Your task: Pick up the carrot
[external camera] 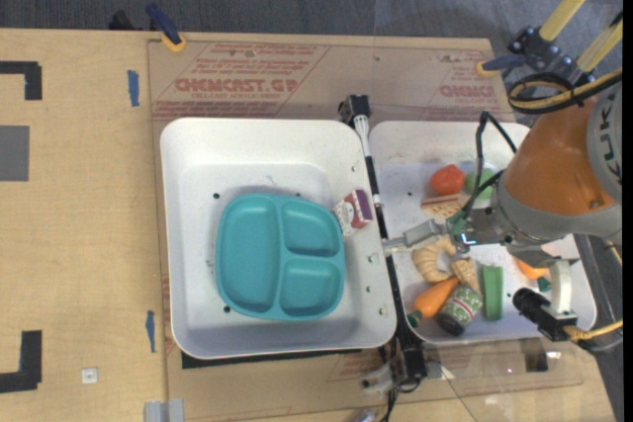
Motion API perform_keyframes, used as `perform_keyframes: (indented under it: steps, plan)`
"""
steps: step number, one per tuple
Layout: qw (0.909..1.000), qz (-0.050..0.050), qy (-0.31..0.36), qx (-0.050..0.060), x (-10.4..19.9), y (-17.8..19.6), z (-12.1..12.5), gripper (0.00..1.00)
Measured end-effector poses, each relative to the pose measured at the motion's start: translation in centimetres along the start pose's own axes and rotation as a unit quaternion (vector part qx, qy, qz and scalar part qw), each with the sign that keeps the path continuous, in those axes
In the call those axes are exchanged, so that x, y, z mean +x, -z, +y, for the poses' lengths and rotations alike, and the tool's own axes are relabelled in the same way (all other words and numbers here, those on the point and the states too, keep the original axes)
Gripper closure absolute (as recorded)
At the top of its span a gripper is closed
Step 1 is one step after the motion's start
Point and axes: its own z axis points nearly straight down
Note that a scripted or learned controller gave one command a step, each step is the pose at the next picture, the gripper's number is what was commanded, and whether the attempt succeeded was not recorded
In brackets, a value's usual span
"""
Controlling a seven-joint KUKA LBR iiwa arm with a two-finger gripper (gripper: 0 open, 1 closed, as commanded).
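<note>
The orange carrot (433,297) lies in the right bin (406,163) near its front left corner, with its tip pointing to the front left. A green can (461,309) rests against the carrot's right end. My gripper (438,236) hangs over the middle of the right bin, just behind the carrot and above a pale bread piece (433,259). The carrot is apart from the gripper and rests on the bin floor. The grey arm with its orange band (554,175) hides the bin's right part.
A teal divided plate (280,255) sits in the left bin (198,163). A small purple-and-white packet (354,211) lies at that bin's right rim. In the right bin there are also a red tomato (447,179), a green block (492,290) and an orange piece (532,267).
</note>
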Motion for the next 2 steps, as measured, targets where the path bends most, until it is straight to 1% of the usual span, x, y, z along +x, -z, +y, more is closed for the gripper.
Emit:
perform_keyframes:
  steps: [1,2]
  plan:
    - [0.9843,0.006,-0.176,0.01,0.7,-2.1,-0.5,0.0]
    - [0.9551,0.011,-0.294,0.036,1.8,-2.1,-1.2,0.0]
